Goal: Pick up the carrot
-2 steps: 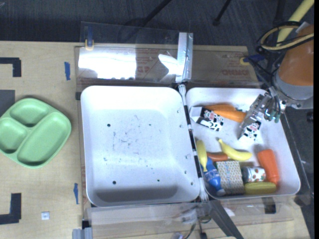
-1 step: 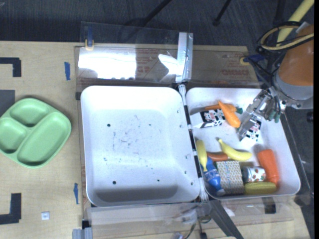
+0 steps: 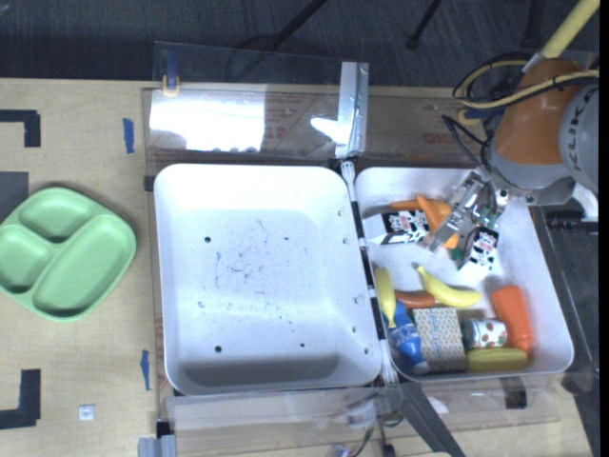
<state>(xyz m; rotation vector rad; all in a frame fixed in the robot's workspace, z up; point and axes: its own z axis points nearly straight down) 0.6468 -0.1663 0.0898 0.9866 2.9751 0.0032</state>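
Note:
The carrot (image 3: 430,209) is an orange tapered piece lying in the upper part of the right bin (image 3: 557,350), next to a black-and-white card box (image 3: 403,225). My gripper (image 3: 457,228) hangs over that bin at the carrot's right end, pointing down and to the left. It looks close to or touching the carrot, and I cannot tell whether the carrot is between its parts. A small green item (image 3: 463,248) shows just below the gripper.
The right bin also holds a banana (image 3: 447,291), an orange cylinder (image 3: 514,314), a patterned block (image 3: 440,336), a small can (image 3: 488,333) and a second card box (image 3: 486,248). The left bin (image 3: 257,184) stands beside it. A green divided plate (image 3: 62,252) rests at far left.

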